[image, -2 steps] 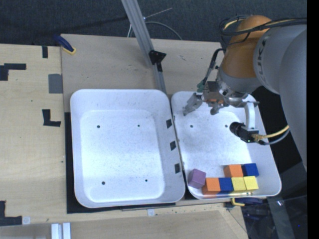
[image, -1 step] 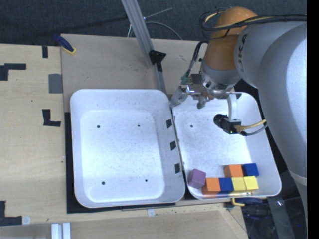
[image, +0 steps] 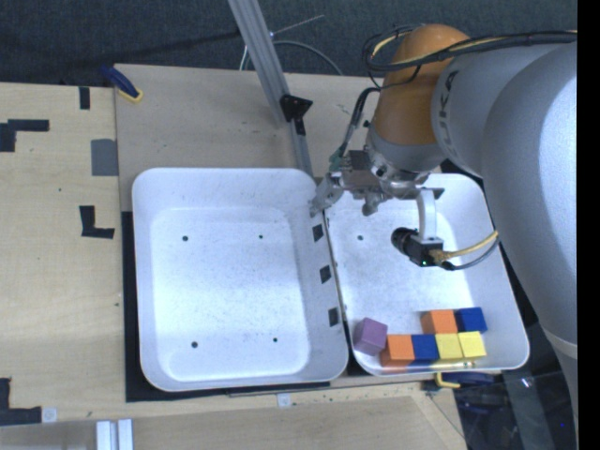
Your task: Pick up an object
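Blocks (image: 448, 346) at right bin's (image: 377, 272) near edge, well apart from tool (image: 361, 195); grip state unclear.

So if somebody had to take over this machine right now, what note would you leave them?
Gripper: over the far end of the right bin, close to the wall it shares with the left bin. No block is near it.
Things: the blocks (orange, blue, yellow) sit bunched at the right bin's near end, with a purple block beside them.
Done: nothing lifted yet.
Left: probably bring the gripper to the bunch, grasp one block and lift it.
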Robot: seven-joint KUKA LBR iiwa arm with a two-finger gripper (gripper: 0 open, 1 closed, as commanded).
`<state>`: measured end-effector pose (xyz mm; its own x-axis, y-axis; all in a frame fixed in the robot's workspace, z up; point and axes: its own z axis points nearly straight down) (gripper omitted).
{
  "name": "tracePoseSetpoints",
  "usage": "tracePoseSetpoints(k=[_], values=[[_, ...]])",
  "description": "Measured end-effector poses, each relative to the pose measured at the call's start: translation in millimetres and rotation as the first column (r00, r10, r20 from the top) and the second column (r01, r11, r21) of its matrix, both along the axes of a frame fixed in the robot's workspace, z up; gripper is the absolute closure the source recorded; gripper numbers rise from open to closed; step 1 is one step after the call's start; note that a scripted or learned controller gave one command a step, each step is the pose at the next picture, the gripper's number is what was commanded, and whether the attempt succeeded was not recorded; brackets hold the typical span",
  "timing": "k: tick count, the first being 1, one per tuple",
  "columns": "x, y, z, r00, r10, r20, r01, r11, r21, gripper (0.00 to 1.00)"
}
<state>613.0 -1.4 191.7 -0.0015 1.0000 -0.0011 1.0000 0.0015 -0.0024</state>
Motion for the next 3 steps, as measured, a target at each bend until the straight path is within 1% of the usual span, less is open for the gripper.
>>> tracePoseSetpoints(k=[1, 2, 3], values=[[20.2, 26.9, -0.1, 1.0, 0.002, 0.002, -0.002, 1.0, 0.002, 0.0], [6.3, 51.7, -0.1, 1.0, 0.001, -0.001, -0.001, 1.0, 0.001, 0.0], [-23.3, 66.4, -0.1, 1.0, 0.0, -0.002, 0.0, 1.0, 0.0, 0.0]])
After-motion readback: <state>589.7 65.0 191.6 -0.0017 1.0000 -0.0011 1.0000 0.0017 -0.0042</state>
